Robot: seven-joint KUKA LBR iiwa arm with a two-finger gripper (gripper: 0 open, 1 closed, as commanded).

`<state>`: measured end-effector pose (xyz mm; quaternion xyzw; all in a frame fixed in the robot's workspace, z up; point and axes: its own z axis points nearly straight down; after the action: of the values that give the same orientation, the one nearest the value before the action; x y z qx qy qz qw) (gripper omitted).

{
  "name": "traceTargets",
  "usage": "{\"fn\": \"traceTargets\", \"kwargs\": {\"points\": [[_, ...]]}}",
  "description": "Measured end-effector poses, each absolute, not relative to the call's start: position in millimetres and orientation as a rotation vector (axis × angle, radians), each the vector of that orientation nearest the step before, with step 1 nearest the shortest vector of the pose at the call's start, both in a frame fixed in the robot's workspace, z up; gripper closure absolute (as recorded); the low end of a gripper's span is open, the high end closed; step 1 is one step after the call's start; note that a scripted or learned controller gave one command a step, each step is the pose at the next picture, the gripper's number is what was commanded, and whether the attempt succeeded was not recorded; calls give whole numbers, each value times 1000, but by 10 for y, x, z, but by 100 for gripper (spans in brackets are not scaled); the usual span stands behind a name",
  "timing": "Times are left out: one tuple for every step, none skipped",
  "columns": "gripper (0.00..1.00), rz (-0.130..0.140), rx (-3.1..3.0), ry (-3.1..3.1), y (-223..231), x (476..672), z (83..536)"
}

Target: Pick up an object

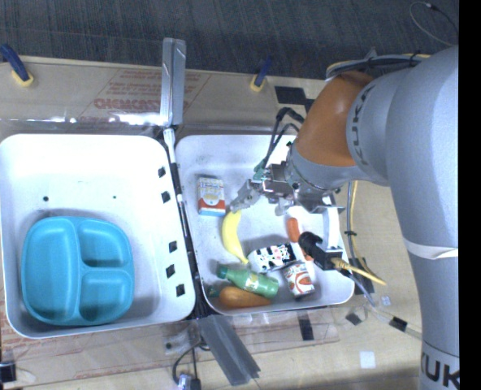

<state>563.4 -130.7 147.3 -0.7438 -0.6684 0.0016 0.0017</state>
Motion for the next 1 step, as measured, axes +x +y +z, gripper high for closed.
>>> {"fn": "traceTargets", "kwargs": {"points": [[0, 3, -2342, -2090, -1120, 5155, 1777]]}}
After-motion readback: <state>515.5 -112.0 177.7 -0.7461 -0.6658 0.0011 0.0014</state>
